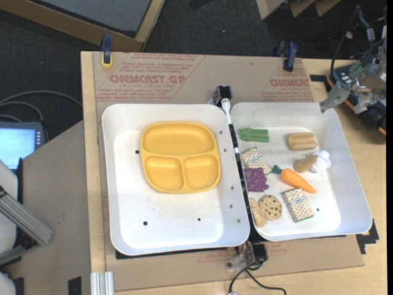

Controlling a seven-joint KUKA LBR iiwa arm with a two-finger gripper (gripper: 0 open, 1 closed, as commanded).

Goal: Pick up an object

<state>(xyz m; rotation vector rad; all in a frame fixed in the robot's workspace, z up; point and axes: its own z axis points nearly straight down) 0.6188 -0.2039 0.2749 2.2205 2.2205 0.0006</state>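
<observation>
The right bin (344, 165) holds several toy foods. A green pea pod (253, 134) and a tan bread roll (301, 141) lie at its far side. An orange carrot (295, 179) sits mid-bin beside a white and tan piece (312, 163). Purple grapes (255, 179) and a cracker packet (254, 160) lie along the left wall. A chocolate-chip cookie (269, 206) and a small green-edged box (299, 204) rest near the front. My gripper (344, 92) hangs at the far right, beyond the bin's back right corner, away from all the items.
The left bin (123, 214) carries a yellow three-compartment plate (180, 156). Both bins sit on a brown board (147, 78) clamped at the back. Cables and dark gear (368, 72) crowd the right edge near the arm.
</observation>
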